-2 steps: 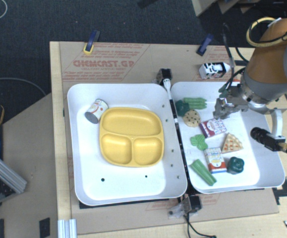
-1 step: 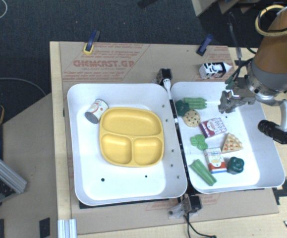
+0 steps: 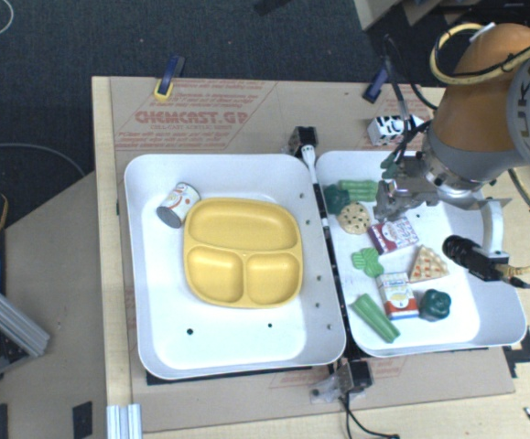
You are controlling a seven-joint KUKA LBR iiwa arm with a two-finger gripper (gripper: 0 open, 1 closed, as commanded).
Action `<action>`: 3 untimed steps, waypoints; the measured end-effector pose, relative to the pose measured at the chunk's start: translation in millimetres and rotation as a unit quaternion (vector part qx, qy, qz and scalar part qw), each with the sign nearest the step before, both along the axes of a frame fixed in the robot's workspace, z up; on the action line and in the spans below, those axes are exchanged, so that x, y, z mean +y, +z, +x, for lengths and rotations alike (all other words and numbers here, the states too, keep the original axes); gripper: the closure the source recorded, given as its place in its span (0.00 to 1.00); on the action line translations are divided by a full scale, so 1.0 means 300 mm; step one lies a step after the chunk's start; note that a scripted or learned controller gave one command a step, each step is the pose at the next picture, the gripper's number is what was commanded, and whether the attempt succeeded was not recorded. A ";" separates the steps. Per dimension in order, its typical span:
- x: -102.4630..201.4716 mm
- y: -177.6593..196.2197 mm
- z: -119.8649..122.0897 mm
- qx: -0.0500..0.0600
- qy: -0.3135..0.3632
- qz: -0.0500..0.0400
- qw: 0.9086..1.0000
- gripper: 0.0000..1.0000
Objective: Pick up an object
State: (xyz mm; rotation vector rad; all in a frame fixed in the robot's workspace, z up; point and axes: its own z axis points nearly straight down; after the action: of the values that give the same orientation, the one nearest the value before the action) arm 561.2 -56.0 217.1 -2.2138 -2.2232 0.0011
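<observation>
Pick not done: end effector (image 3: 391, 210) hovers low over right bin (image 3: 502, 329) just above maroon packet (image 3: 394, 236), jaw state unreadable, nothing visibly held; objects all lie in bin.

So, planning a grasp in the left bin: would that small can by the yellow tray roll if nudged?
Probably. The small can lies on its side on the left bin floor, so it may roll. It looks like a light toy, and the yellow tray beside it might stop it.

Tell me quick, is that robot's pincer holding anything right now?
Pincer: cannot be told; it hangs low over the right bin, just above the maroon packet, its tips too dark and blurred to read.
</observation>
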 end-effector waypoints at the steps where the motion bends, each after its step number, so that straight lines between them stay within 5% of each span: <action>1: 0.158 -0.010 -0.021 0.000 0.000 0.000 1.000 1.00; 3: 0.451 0.053 -0.135 0.000 0.000 0.000 1.000 1.00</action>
State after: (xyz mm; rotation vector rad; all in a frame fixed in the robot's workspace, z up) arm 520.7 79.4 233.0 -2.2131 -2.2243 0.0015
